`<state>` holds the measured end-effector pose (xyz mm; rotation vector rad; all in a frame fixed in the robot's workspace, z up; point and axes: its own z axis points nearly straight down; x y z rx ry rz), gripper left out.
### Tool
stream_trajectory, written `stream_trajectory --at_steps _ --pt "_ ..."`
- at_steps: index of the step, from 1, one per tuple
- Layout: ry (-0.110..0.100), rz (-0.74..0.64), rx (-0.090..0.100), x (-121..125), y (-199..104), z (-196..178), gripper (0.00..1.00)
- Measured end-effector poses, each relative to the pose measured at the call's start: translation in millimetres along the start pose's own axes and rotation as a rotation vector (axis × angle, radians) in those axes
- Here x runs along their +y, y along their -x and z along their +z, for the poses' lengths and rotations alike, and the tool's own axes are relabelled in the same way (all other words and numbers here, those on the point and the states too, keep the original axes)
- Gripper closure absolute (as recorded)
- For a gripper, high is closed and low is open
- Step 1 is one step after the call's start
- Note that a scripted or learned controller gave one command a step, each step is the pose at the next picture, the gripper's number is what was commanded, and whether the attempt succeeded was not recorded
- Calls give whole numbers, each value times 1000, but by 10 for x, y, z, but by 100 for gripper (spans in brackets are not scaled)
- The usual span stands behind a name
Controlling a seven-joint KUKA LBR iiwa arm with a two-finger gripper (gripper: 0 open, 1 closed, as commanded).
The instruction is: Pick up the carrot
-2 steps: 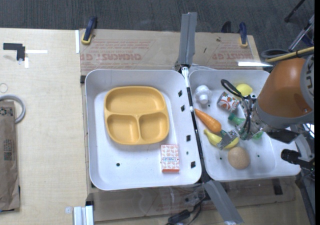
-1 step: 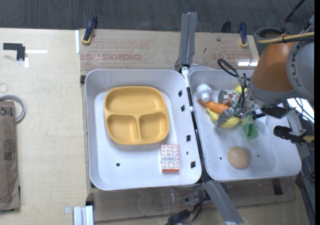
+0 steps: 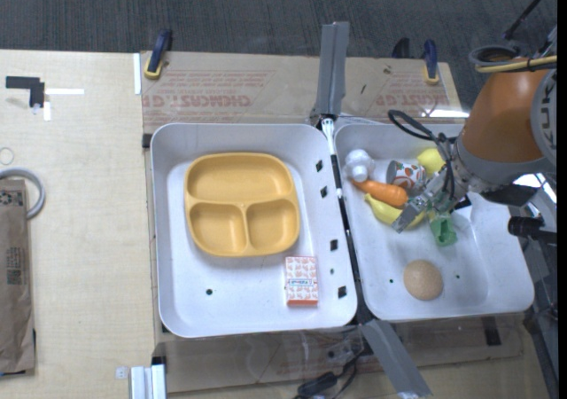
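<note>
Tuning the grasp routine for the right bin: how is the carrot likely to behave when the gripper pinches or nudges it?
The carrot looks stiff and smooth, probably a light toy, so it may slip from a pinch. Its round, tapered body would likely roll or pivot if nudged. It lies against the banana and other items, with the gripper at its thick end, so neighbours may shift too.

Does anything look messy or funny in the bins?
A bit. In the right bin, the carrot, banana and other toys are heaped together near the gripper, while an egg sits apart. In the left bin, a small box lies off the tray.
</note>
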<state>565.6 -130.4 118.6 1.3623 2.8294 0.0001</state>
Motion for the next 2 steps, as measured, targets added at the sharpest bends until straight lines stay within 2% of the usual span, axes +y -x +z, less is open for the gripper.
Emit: stream_trajectory --at_steps 1,2 --pt "-24 -208 22 542 201 289 0" --pt "0 -117 -1 106 93 -492 0"
